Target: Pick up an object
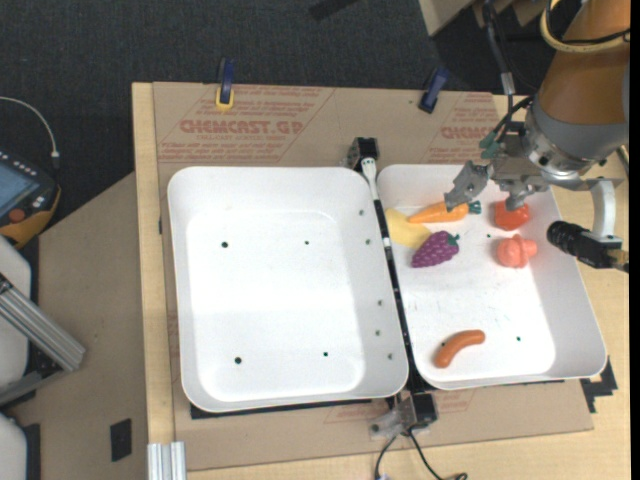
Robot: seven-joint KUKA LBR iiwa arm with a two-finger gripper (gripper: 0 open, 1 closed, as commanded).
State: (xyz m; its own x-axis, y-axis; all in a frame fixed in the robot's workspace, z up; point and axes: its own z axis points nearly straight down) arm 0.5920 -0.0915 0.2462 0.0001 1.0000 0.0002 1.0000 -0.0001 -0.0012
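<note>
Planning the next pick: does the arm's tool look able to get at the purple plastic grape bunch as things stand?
Probably yes. The purple plastic grape bunch lies uncovered in the right white bin, just below the tool; the orange plastic carrot sits close beside it.

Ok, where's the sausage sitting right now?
The sausage lies in the right bin, near its front edge and apart from the other toys, with the grapes the closest of them, further back.

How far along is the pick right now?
Done: the gripper is over the right bin, above the far toys. In hand: it sits just above the carrot and tomato; no toy is seen between its fingers. Left: grasp and lift. The grapes, sausage and pink toy lie untouched.
</note>
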